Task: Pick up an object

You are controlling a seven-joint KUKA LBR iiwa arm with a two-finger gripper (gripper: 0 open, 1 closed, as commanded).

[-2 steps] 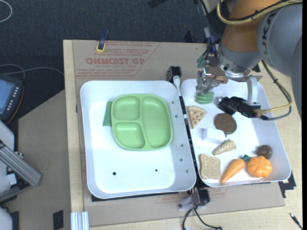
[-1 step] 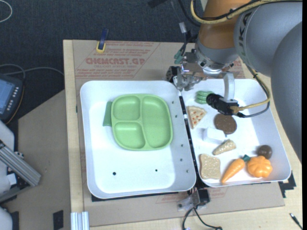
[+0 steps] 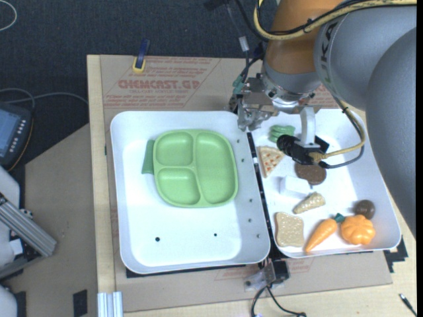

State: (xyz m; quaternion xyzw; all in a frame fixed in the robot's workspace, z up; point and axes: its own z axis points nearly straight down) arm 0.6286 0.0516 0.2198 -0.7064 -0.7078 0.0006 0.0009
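The things I could pick lie in the right bin. A pizza slice sits by the bin's left wall, point toward the bench's near edge. Toward the near edge from it come a small white block, a pale wedge with speckles, a slice of bread, a carrot and an orange pumpkin, the carrot's green top touching the pumpkin. A brown round piece sits just behind the pumpkin. A brown disc lies beside the pizza slice, and a green item shows near the far wall, partly hidden.

My gripper hangs over the far end of the seam between the two bins, above the bin rims. I cannot tell how it stands, since the wrist and its metal fittings cover it from above. A black cable piece with a yellow lead dangles from my wrist over the pizza slice and the disc.

The left bin holds a green divided plate with three compartments. Both bins rest on a cardboard sheet.
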